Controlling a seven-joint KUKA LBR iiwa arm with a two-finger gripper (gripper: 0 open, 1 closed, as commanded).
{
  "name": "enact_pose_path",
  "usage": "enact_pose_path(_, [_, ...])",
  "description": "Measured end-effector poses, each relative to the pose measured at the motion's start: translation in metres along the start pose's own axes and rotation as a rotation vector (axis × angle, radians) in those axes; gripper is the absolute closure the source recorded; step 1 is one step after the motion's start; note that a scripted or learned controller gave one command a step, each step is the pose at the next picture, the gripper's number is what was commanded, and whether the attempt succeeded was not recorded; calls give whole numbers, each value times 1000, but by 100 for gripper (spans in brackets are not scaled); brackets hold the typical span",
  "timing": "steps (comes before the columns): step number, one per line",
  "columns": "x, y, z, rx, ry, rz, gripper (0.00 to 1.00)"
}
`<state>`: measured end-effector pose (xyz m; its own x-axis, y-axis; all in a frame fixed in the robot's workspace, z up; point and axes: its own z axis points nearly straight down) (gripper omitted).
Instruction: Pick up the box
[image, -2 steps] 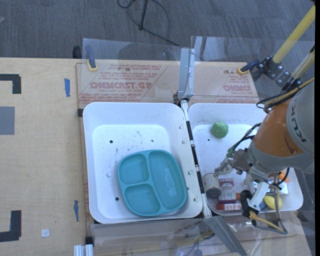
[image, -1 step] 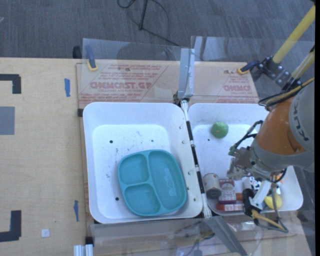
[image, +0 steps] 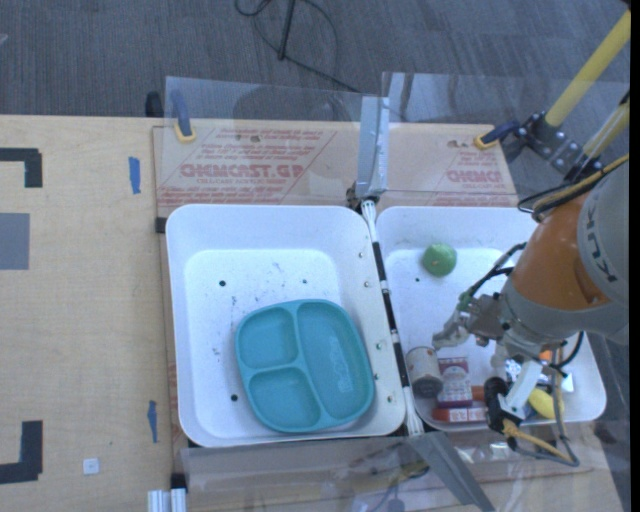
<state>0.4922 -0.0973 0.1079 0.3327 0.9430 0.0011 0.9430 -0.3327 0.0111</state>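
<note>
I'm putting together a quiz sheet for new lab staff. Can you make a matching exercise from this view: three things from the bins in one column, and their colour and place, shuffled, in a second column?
Things:
A. divided plate
B. ball
C. box

Colour and place:
1. green, far part of the right bin
2. red and white, near edge of the right bin
3. teal, in the left bin

Pairs: A-3, B-1, C-2.
</note>
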Motion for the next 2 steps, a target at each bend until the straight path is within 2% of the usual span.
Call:
enact_pose_path(1, [-1, -10, 19, 3, 3, -42, 0])
enact_pose_path(2, [-7, -9, -16, 11, -1, 22, 0])
